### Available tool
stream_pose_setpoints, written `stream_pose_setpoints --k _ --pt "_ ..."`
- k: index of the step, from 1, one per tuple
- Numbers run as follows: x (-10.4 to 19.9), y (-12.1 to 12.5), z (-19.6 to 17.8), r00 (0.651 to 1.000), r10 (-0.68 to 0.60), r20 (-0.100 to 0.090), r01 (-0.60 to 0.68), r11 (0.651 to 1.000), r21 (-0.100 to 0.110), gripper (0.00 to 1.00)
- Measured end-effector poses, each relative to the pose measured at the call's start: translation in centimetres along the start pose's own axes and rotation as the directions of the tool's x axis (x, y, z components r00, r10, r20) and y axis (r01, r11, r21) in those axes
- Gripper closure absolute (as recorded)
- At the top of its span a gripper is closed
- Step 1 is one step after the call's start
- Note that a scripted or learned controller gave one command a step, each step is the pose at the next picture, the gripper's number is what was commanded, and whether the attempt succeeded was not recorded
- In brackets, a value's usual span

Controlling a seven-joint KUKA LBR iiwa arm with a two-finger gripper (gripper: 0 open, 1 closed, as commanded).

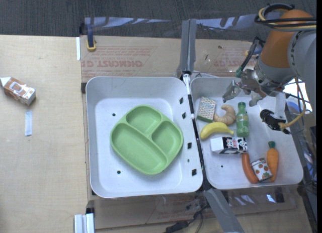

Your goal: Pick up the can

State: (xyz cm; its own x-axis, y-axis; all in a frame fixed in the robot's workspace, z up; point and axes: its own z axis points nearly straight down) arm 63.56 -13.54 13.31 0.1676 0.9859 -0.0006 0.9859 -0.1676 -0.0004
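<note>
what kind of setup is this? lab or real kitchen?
Most likely a robot manipulation lab bench, not a kitchen. Two white bins sit side by side on cardboard, the right one holding toy food such as a banana and a carrot, and an industrial arm reaches in over it.

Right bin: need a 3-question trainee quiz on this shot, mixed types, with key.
1. True or false: the green plate lies in the left bin.
2. What stands just right of the croissant in the right bin? A) green bottle B) cup C) spoon
3. Fill in: the pincer hovers over the ___ end of the right bin (top or bottom of the view).

Key: 1 true; 2 A; 3 top.
</note>
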Motion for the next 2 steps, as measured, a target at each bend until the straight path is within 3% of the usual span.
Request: stream_pose_setpoints --k 1,2 --pt "-7.5 -3.4 4.2 0.999 0.047 -0.008 -0.047 0.999 0.006 0.0" --pt "1.7 -8.3 4.2 0.997 -0.076 -0.001 0.076 0.997 0.002 0.0"
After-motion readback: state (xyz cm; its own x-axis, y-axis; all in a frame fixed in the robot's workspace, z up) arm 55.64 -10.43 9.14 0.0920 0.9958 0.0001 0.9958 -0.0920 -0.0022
